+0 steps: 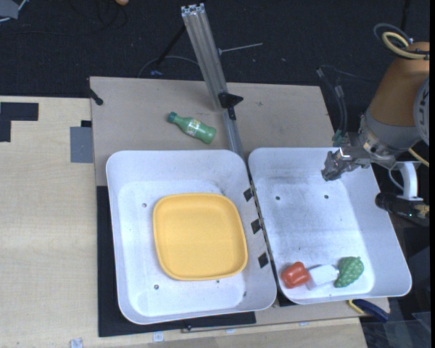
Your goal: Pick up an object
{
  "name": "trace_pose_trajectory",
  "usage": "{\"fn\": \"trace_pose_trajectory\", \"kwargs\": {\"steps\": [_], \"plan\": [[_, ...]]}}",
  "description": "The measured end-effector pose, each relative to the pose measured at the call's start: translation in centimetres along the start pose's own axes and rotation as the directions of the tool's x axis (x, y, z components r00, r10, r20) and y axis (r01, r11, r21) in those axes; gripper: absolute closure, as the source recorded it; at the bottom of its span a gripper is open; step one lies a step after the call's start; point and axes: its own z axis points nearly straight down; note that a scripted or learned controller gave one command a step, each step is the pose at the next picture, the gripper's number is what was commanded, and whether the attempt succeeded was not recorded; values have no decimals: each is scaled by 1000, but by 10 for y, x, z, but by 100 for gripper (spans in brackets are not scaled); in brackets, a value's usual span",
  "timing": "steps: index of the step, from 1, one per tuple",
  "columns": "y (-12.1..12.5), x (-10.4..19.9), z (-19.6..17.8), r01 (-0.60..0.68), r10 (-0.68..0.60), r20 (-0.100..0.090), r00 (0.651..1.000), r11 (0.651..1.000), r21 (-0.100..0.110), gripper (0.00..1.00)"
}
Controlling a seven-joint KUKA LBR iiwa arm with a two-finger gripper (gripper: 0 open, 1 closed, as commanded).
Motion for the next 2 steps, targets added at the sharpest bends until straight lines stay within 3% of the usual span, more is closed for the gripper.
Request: {"fn": "trace_pose_trajectory", "kwargs": {"steps": [1,2], "plan": [[2,4,-62,1,-1,0,1000,1000,-2,100],[11,61,-67,5,-5,-2,1000,1000,3,100]]}}
